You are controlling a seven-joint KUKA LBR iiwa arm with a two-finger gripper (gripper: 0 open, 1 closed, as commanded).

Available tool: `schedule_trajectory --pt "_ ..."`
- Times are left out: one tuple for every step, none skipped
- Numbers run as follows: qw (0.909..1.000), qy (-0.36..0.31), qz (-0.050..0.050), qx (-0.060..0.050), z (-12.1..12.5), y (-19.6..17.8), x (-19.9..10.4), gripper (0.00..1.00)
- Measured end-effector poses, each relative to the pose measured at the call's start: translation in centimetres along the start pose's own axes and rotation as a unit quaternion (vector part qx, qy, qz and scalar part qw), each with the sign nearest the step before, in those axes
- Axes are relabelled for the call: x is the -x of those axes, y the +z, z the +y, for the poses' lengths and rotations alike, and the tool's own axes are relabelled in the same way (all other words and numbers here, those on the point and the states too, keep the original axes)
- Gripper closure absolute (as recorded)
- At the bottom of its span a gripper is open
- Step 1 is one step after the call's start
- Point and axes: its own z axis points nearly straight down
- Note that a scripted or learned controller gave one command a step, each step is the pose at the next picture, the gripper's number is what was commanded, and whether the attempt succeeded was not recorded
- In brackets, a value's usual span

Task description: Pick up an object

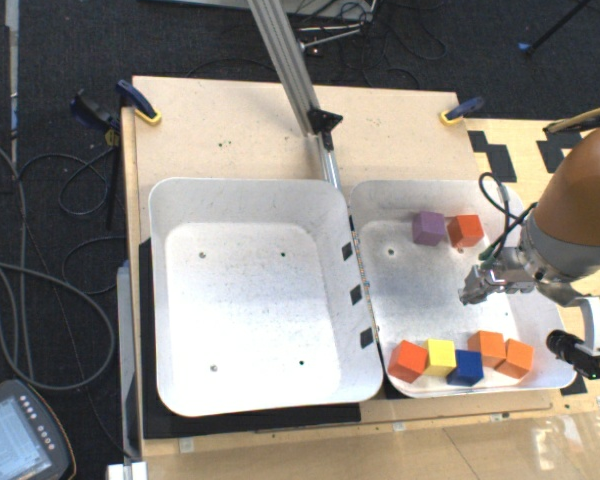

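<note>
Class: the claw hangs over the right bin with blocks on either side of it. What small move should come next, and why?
Probably ease the claw toward the orange block beside the purple block: it lies nearest, and less crowded than the front row.

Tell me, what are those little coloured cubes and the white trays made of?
The cubes, like the yellow cube and purple cube, look like painted wood or solid plastic: flat matte faces, crisp edges, no shine. I can't tell which. The white bins look like thin moulded plastic, given their rounded corners and raised rims, scuffed with grey specks.
</note>
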Motion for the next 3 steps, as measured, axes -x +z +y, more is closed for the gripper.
schedule_trajectory --pt "1.0000 0.000 0.000 0.000 0.8 -4.4 0.1 1.00" --pt "1.0000 0.000 0.000 0.001 1.0 -9.8 0.2 1.00" --pt "1.0000 -0.002 0.002 -0.003 2.0 -8.9 -4.3 1.00"
